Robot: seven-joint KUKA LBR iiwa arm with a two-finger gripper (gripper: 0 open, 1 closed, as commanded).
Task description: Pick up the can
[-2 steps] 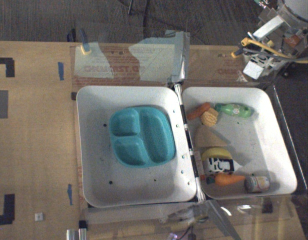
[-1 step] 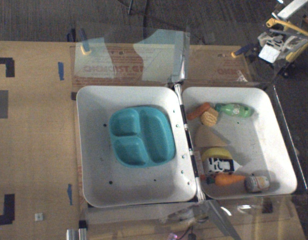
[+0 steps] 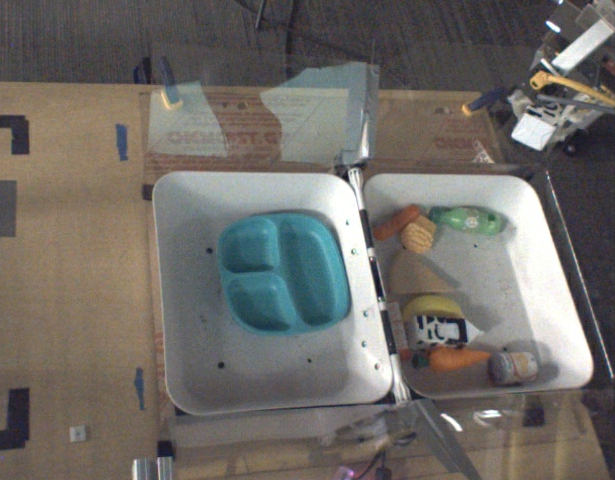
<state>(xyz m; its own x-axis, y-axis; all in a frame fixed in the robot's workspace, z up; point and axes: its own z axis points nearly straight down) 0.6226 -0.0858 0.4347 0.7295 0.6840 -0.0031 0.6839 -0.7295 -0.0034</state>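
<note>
The can (image 3: pixel 513 367) is small and grey with a pale label. It lies on its side in the near right corner of the right bin (image 3: pixel 547 268). An orange carrot (image 3: pixel 457 359) lies just to its left, close to it or touching. Nothing covers the can from above.
The right bin also holds a yellow and black item (image 3: pixel 442 313), a green bottle (image 3: pixel 467 220) and an orange and yellow piece (image 3: pixel 412 230) at the back. A teal divided plate (image 3: pixel 284 271) sits in the left bin (image 3: pixel 187 348). Equipment (image 3: pixel 567 78) stands beyond the bench at the top right.
</note>
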